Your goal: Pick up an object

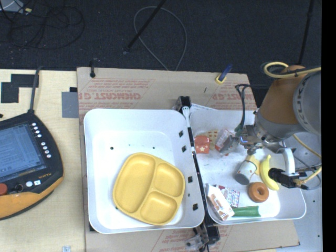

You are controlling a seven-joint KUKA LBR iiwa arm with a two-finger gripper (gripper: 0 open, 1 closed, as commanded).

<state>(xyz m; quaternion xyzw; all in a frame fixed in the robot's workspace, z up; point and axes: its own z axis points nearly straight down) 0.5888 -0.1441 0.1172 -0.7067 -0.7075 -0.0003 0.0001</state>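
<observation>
the worktop (42,214) carries two shallow white bins side by side on a sheet of printed cardboard (136,91). the left bin (100,125) holds a yellow divided plate (148,188) with three compartments, lying flat toward its near side. the right bin (294,209) holds the small things. the grey arm (291,106) with its orange band reaches in from the right and hangs over the far part of the right bin, its gripper (247,140) low among the objects; whether it is apart or together cannot be made out. a handheld control pad (23,159) with a screen lies at the left edge of the worktop. inside the right bin, a banana (269,172) lies near the right side, with a grey can (244,171) just to its left and a brown doughnut (258,192) just in front of it. a white carton (220,202) lies at the near left corner beside a green marker (245,211). a red box (202,144) sits by the divider at the far left, near a crumpled wrapper (223,139).
</observation>
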